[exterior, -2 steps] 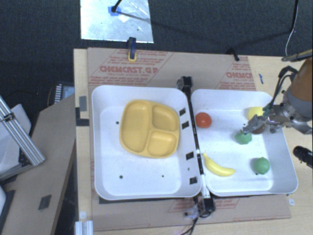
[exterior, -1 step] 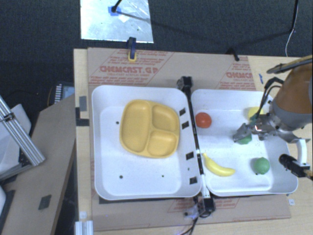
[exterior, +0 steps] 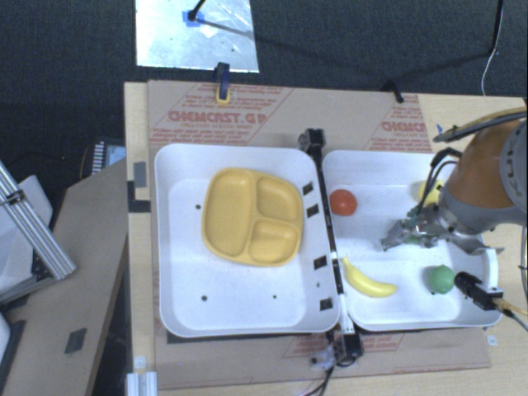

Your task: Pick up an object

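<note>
Banana (exterior: 369,280) lay at 7 o'clock of gripper (exterior: 396,238) — long axis 10-to-4; finger state indeterminate, nothing visibly held.

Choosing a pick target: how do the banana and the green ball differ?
The banana is yellow, long and curved; the green ball is round and compact. The banana lies by the right bin's left wall; the green ball sits nearer the gripper side. Both rest untouched in that bin.
</note>
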Tool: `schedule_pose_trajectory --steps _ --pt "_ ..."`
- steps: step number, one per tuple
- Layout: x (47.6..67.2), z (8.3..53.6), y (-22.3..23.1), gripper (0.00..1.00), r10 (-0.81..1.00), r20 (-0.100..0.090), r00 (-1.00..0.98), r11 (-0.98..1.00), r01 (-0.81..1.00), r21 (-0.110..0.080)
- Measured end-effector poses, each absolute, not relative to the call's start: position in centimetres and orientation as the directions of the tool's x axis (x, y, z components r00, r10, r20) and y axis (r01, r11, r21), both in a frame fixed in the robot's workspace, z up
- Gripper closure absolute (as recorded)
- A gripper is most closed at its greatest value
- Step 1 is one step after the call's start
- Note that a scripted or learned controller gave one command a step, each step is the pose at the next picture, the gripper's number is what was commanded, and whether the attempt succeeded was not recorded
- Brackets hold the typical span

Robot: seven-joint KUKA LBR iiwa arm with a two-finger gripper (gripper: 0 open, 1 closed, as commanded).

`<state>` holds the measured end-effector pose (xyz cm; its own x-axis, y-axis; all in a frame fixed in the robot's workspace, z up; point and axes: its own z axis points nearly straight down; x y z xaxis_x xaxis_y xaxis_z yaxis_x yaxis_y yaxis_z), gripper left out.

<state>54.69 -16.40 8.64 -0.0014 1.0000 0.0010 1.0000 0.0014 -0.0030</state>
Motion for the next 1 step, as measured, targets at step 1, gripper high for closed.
schedule_pose_trajectory --steps 1 --pt "54.81 9.99 -16.48 1.0 1.0 -0.001 0.0 0.0 1.0 0.002"
